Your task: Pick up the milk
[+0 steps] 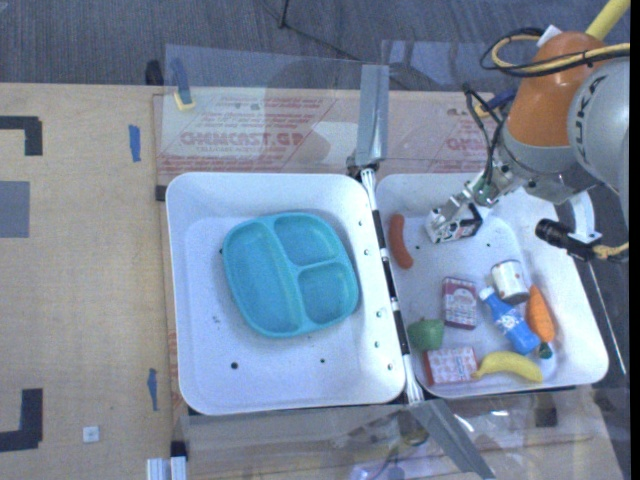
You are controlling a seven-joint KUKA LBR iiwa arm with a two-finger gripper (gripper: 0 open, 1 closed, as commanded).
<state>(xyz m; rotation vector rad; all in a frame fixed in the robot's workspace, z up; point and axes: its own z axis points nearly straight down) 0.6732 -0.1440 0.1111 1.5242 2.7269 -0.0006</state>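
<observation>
**benchrat:** Where's the milk relative to the gripper (452,223) right now?

**kuka_kev:** I'm reading the milk (460,301) as the small red-and-white carton. That's a judgement call, since the label is too small to read. It lies flat on the floor of the right bin (590,368), a little toward the bin's front from the jaws, near them but not touching. I can't tell how far open the jaws are, too blurry. Nothing looks caught in them.

**benchrat:** What could go sideways?

**kuka_kev:** Mostly crowding. The green pepper (426,333) and a flat red box (450,366) sit just beyond the carton from the jaws. The can (510,280) and blue bottle (510,326) are just off to its arm side. A sloppy descent could nudge one of those, or close on the wrong red thing. The carton being flat also means the jaws may slide off its broad face. The sausage (400,240) is on the other side of the jaws, by the divider, so probably safe. And the bottle might be the actual milk, which would make it the wrong target.

**benchrat:** Any readable writing?

**kuka_kev:** There's reddish print on the clear panel (250,133) behind the bins, but I can't make it out reliably.
</observation>
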